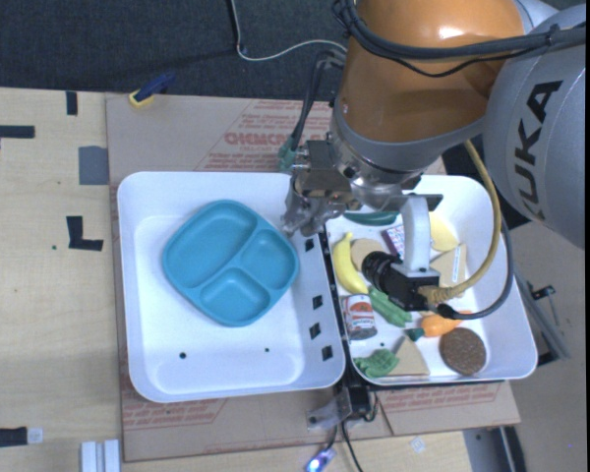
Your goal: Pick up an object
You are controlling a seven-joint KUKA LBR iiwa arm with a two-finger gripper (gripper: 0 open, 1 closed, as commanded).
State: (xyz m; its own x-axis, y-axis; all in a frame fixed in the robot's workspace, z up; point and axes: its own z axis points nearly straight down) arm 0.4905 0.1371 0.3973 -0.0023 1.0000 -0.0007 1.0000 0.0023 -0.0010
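At frame centre the metal pincer (305, 214) blurs over the bins' divide; I cannot tell its state.

The arm's orange band (428, 47) hides the right white bin's (501, 362) upper part.

A pale wooden bench top (39, 293) fills the scene, marked with black tape angles (6, 140) at nine to ten o'clock and a grey square patch (93, 163) beside them. A brown cardboard sheet (206, 136) printed with red lettering lies over the middle. Along twelve o'clock runs dark carpeted floor (108, 18), crossed by a thin white cable (251, 52). A blue-and-yellow clip (151, 88) sits at eleven o'clock on the bench edge. The light is even and soft.
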